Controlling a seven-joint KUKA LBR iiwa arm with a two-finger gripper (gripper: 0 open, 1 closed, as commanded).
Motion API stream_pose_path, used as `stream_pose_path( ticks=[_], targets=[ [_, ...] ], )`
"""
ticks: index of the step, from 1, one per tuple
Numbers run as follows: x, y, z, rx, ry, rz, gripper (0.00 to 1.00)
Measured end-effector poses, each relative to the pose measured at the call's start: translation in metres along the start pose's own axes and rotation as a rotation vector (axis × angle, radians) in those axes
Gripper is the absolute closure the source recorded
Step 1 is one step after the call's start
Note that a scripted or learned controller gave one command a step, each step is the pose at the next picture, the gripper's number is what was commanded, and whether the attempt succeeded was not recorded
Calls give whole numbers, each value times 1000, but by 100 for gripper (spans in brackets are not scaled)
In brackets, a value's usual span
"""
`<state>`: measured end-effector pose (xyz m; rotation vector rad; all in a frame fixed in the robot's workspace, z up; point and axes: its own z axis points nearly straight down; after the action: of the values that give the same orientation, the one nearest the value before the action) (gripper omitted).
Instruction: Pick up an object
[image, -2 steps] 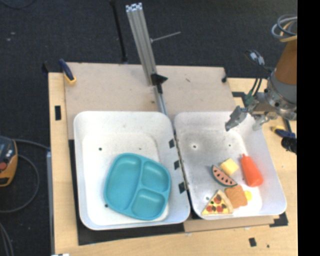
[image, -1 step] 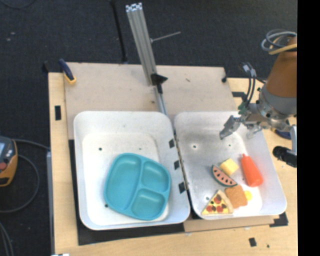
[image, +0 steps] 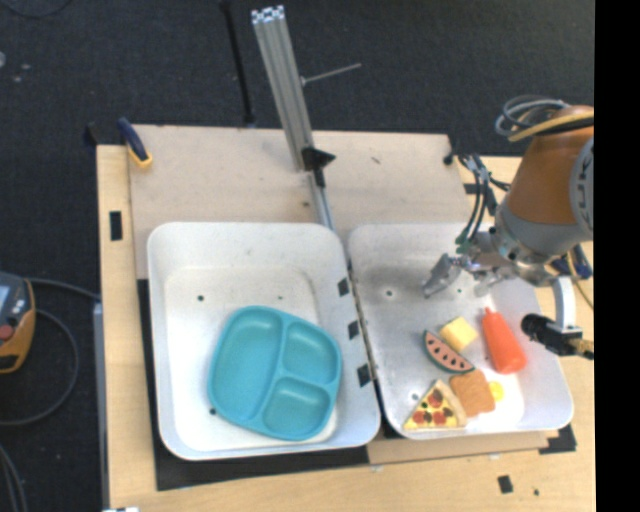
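pale wood worktop (image: 230, 170) bore two shallow white bins. nearest in the right bin (image: 395, 400) lay a pizza slice toy (image: 437, 408), a brown toast piece (image: 473, 392), a watermelon wedge (image: 443, 350), a yellow block (image: 459, 331) and an orange bottle (image: 503, 341). left bin (image: 180, 260) held a glossy teal divided plate (image: 276, 372). farther back, the hand (image: 437, 276) hovered above bare bin floor, fingers apart, nothing between them; the arm was cut off at the right.

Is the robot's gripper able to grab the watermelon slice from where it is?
Probably yes. The gripper hangs over the right bin, up and left of the watermelon slice. Nothing lies on the slice, though the yellow block touches its edge.
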<state>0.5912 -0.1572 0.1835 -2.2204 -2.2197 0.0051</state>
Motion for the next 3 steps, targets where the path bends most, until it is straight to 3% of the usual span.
stream_pose_path(
  ticks=[1,2,3],
  targets=[
    [1,8,58,-1,0,1,0],
    [-1,10,43,-8,-1,4,100],
    [-7,5,-4,-9,-1,2,100]
  ],
)
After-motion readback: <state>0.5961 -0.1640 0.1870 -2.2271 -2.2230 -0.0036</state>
